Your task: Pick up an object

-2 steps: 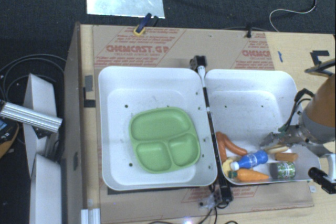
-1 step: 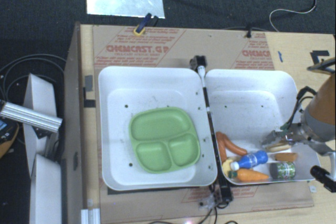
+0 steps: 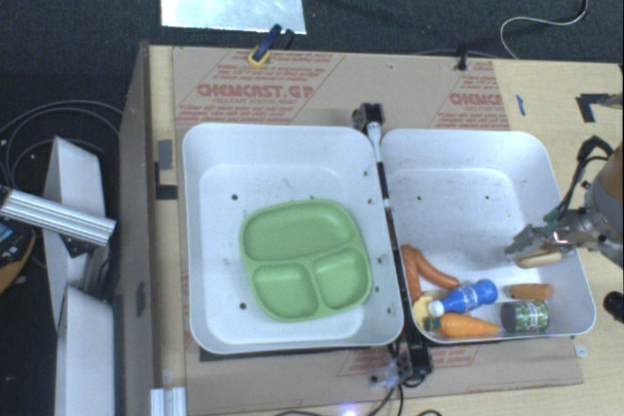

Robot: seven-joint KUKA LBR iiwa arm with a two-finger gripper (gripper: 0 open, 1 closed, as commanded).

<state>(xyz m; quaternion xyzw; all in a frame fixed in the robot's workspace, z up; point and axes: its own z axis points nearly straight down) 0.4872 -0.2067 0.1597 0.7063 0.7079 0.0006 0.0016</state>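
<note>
My gripper (image 3: 542,243) reaches in from the right edge, low over the right part of the right bin (image 3: 458,161). A small tan oblong piece (image 3: 538,258) lies right under its tip; whether it is gripped is unclear. Along the bin's front wall lie an orange sausage (image 3: 429,268), a blue and white bottle (image 3: 468,295), a carrot (image 3: 464,325), a yellow piece (image 3: 422,310), a green can (image 3: 526,316) and a small orange-brown piece (image 3: 531,290).
The left bin (image 3: 210,170) holds a green divided plate (image 3: 306,258). A black clip strip (image 3: 382,180) runs between the bins. The bins stand on cardboard (image 3: 322,83). Cables and a white box (image 3: 73,200) lie left of the bench.
</note>
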